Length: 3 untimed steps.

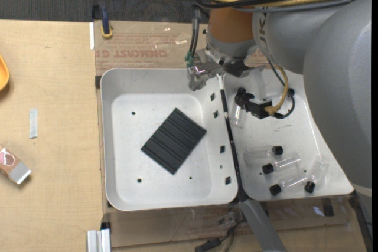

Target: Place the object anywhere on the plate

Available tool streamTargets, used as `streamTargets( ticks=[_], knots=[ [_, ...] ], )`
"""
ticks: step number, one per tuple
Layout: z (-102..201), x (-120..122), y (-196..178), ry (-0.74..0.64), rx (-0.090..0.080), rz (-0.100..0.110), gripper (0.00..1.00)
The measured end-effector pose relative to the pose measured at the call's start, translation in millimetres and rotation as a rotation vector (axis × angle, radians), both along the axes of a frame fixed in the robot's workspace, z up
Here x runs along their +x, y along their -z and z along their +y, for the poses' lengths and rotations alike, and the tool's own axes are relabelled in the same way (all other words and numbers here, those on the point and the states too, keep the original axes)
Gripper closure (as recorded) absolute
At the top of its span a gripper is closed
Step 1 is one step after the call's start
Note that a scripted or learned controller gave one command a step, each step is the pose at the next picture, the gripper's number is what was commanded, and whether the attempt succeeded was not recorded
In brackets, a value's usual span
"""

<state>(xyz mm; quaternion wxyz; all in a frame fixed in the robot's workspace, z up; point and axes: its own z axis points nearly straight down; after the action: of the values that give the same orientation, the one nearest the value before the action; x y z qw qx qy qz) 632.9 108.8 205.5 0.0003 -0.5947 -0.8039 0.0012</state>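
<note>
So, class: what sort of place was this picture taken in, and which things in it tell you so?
Most likely a robotics lab or test bench, not a home. A large grey arm with bundled cables reaches over two shallow white bins; one holds a black ridged plate, the other small clear vials with black caps.

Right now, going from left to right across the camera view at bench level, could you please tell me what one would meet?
Orange object at the edge → small grey strip → left white bin → black ridged plate → divider between the bins → clear vials with black caps.
</note>
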Motion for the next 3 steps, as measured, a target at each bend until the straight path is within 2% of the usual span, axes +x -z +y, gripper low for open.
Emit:
streamTargets(
  ticks=[1, 2, 3],
  knots=[
    [-0.1, 0.0, -0.1, 0.0, 0.0, 0.0, 0.0],
    [67.8, 25.7, -55.7, -0.117, 0.0, -0.003, 0.0],
    [67.3, 26.2, -64.3, -0.118, -0.002, -0.004, 1.0]
  ],
)
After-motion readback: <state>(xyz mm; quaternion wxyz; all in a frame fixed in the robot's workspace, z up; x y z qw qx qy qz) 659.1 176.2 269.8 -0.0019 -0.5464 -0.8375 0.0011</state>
